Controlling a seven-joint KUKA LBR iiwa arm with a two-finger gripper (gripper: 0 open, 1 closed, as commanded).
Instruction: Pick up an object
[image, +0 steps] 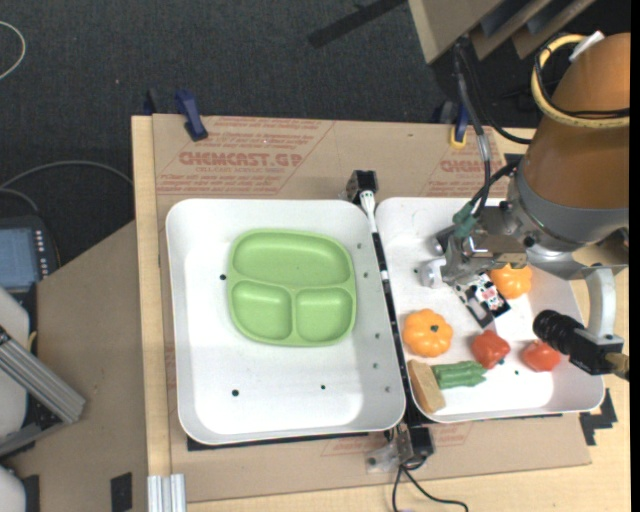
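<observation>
Claw (456, 257) low inside right white bin (571, 402), at its upper left part, under grey wrist and orange band. Opening width: cannot tell, hidden by the wrist housing.

Candidate objects, all in the same bin:
- just below and right of claw, small black-and-white block (483, 294), with orange fruit (513, 280) beside it
- below claw, toy pumpkin (427, 333)
- further below, green vegetable (460, 376) against tan wedge (424, 387)
- lower right of claw, red tomato (490, 348) and second red piece (541, 355)

Nothing seen gripped.

Well left of claw, in left white bin (200, 390): green divided plate (293, 285).
</observation>
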